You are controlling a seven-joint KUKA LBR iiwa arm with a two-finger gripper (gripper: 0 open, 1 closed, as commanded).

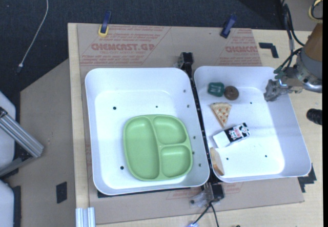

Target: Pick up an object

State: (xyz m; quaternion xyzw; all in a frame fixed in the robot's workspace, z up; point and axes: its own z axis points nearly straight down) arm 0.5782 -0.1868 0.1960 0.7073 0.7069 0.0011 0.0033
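The right bin (277, 162) holds several small objects. A dark green block (216, 88) and a brown round piece (231, 93) lie side by side near its far left corner. Below them are a tan pizza-like wedge (221, 113) and a white and black carton (232, 134). A tan bread-like piece (217, 162) leans against the bin's left wall. My gripper (273, 91) hangs over the far right part of this bin, apart from all the objects and well to the right of the brown piece.
The left bin (102, 87) holds a light green divided plate (157, 146). A black clamp (186, 60) sits at the far end of the wall between the bins. The grey arm (312, 67) enters over the right bin's far right rim.
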